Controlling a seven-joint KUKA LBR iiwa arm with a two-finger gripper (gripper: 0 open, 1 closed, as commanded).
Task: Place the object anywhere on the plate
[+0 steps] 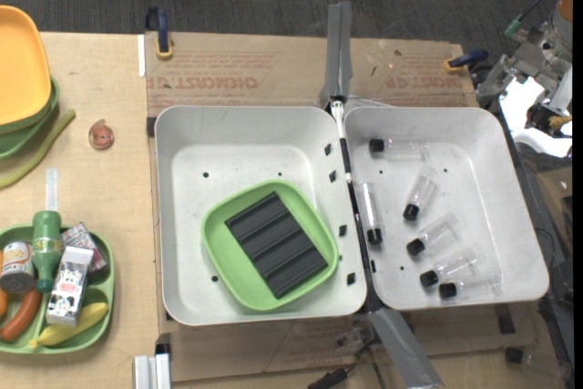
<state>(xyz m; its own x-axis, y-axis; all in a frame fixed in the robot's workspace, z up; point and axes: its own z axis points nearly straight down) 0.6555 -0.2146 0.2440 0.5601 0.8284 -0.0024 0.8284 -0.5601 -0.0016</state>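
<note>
A green plate [217, 230] lies in the left bin [182, 141], toward its front. A black ridged rectangular object [274, 245] rests flat on the plate, turned at a diagonal. The right bin [483, 150] holds several clear vials with black caps, among them one [419, 195] near the middle and one [369, 212] along the left wall. My gripper [539, 68] is at the far right edge of the view, above and outside the right bin's back right corner, away from the plate.
Both bins sit on cardboard held by blue clamps [159, 30] [465, 61]. Left of the bins are stacked yellow and green plates [18, 77], a small pink disc [101, 135], and a green tray [96, 314] of toy food and bottles.
</note>
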